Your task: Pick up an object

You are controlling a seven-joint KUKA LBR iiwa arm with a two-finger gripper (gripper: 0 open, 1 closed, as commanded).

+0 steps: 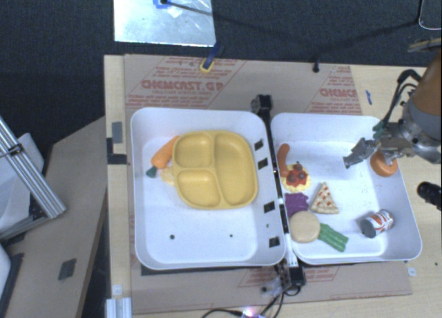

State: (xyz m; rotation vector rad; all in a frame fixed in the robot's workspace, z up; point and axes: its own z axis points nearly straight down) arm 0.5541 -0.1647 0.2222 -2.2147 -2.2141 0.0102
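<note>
Reach-in step, by the look of it: no lift yet. Placing the gripper [354, 157] at about 1 o'clock within the right bin [407, 240], low over bare white floor. Too blurred and small to say whether spread or pressed together; cannot tell. Nothing seen pinched in it.

Closest candidate: an orange ball [384, 164], just beside the gripper at its 3 o'clock, hard against the bin's right wall and partly tucked under the arm [421, 113]. Further off, at the gripper's 7 o'clock, a pizza slice [323, 199]. At its 5 o'clock, a small can [376, 223] lying on its side. Toward 9 o'clock, along the bin's left wall, a sausage [283, 158] with a red tomato piece [297, 177] touching it. Below these, at the bin's 7 o'clock, a purple scrap [297, 204], a round bun [304, 227] and a green vegetable [333, 238] crowded together.

Over in the left bin [148, 240]: a yellow divided plate [210, 169] with a carrot [164, 151] at its 10 o'clock, well apart from the arm and probably not the target.

Next move, as a judgement: settle on one item, centre over it, descend, close, then raise. For the ball, calls for a short shift toward 3 o'clock and care with the wall, likely to block one side of the grip; round shape also apt to roll away. For the pizza slice, more free room around it, though flat and low, so needing a deep descent.
</note>
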